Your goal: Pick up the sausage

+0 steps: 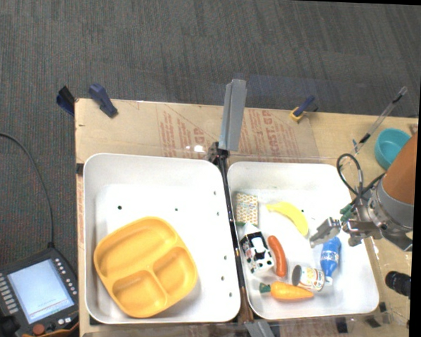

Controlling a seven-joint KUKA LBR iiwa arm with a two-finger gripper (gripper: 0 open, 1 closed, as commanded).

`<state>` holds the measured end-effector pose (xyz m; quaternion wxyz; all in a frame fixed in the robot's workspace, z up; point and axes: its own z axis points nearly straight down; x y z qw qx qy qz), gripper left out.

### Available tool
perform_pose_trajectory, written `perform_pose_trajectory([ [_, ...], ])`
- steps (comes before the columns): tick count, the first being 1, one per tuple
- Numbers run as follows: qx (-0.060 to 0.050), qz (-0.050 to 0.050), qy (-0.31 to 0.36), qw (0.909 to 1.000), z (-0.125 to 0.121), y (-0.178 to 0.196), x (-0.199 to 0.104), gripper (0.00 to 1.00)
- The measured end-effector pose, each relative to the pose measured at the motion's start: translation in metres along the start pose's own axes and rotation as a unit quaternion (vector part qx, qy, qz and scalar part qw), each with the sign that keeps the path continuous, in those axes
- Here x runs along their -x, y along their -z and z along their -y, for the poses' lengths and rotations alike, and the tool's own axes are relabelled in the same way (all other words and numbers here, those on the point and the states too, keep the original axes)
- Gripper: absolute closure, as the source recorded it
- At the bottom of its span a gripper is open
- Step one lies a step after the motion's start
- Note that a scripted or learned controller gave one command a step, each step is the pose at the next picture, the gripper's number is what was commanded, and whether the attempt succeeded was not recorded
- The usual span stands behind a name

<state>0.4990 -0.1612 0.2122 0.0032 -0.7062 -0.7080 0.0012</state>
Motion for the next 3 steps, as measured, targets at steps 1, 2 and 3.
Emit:
perform_pose_trajectory([
  [1,-0.002,-0.001,-0.001,1.0,0.0,0.008,0.0,1.0],
  [2,0.0,0.0,0.087,0.9962,-0.035,-0.012,-0.076,1.0],
  [3,0.0,0.001,0.099,0.9951,0.024,-0.028,-0.105,1.0],
])
